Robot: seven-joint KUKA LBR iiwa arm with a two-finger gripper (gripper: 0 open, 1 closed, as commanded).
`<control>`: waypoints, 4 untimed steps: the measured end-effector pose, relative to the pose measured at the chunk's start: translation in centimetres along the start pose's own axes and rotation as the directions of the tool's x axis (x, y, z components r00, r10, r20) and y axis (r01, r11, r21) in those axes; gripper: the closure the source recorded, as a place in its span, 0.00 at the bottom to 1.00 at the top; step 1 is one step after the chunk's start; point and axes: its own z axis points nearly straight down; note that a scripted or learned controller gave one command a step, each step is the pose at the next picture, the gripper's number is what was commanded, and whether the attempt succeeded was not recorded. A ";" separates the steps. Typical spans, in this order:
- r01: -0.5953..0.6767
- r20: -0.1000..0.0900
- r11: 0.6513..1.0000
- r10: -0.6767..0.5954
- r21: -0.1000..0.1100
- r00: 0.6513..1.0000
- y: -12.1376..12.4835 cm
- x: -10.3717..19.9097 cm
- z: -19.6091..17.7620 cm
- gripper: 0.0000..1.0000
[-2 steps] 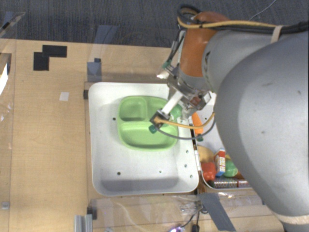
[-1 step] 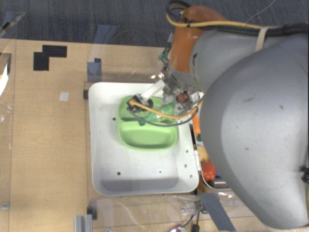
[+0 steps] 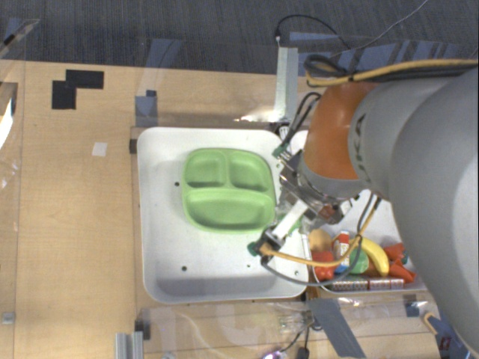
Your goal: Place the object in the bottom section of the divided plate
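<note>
A green divided plate (image 3: 227, 189) lies in the left white bin (image 3: 161, 268). It has two small sections at the far side and one wide bottom section (image 3: 224, 208) that holds nothing. My gripper (image 3: 326, 212) hangs under the orange-banded wrist, over the wall between the two bins, just right of the plate. The wrist hides most of it. Below it, in the right bin (image 3: 374, 289), lie a yellow banana (image 3: 372, 254), a pale round object (image 3: 322, 239) and several red pieces (image 3: 323, 259).
The big grey arm covers most of the right bin. A yellow cable (image 3: 288, 257) loops over the left bin's right edge. The plate leaves bare white floor in the left bin's near and left parts. A metal post (image 3: 286, 88) stands behind the bins.
</note>
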 end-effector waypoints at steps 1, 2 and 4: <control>0.363 0.000 0.932 -0.363 -0.002 0.932 6.6 7.3 -1.9 1.00; 0.363 0.000 0.932 -0.363 -0.002 0.932 6.6 7.3 -1.9 0.00; 0.843 0.002 0.538 -0.843 -0.006 0.538 14.4 7.2 -8.6 0.00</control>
